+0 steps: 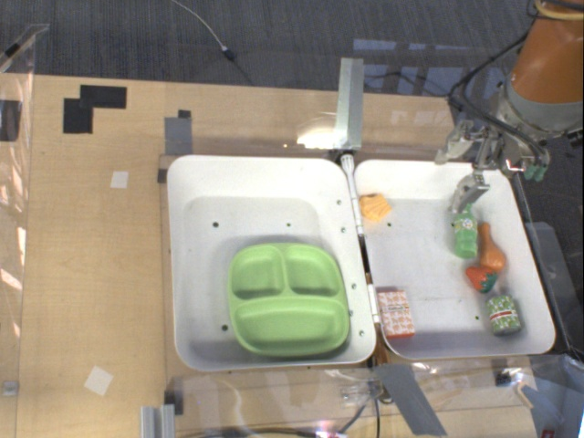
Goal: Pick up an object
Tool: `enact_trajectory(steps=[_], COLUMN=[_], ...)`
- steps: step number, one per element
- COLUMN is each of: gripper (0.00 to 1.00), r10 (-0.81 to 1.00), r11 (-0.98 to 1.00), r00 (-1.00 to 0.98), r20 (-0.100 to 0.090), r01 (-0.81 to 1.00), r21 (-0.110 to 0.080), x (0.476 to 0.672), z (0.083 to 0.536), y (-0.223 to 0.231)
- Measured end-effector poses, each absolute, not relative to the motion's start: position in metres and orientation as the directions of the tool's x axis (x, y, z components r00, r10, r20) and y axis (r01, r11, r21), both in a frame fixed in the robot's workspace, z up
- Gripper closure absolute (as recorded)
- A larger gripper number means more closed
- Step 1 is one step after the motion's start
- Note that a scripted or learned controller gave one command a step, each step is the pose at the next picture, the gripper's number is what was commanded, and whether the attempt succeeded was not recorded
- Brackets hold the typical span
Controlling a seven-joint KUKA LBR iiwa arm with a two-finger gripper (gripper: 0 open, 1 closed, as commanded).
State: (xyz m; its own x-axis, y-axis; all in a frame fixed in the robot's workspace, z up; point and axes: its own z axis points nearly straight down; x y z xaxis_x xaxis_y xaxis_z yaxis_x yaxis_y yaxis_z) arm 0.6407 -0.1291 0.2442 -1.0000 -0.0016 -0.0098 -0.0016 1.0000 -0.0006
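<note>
- Looked like a robotics lab: two white bins [196, 354] sat clamped side by side on a wooden bench [82, 272].
- Black marker squares [91, 106] at upper left, loose cable [196, 21] along the top.

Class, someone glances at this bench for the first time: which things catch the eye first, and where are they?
The big green divided plate fills the front of the left bin. In the right bin, small items line the right side: a green bottle, an orange carrot-like toy and a small can. The arm's orange band hangs over its far right corner.
</note>
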Motion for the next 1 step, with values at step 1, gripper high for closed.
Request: enact_trajectory(steps=[1], gripper=[0.00], r10=[0.131], r11=[0.991], r00=[-0.991], r20=[-0.013], r01=[0.131], r21=[0.000], x=[0.6386], z=[0.0988], y=[-0.1579])
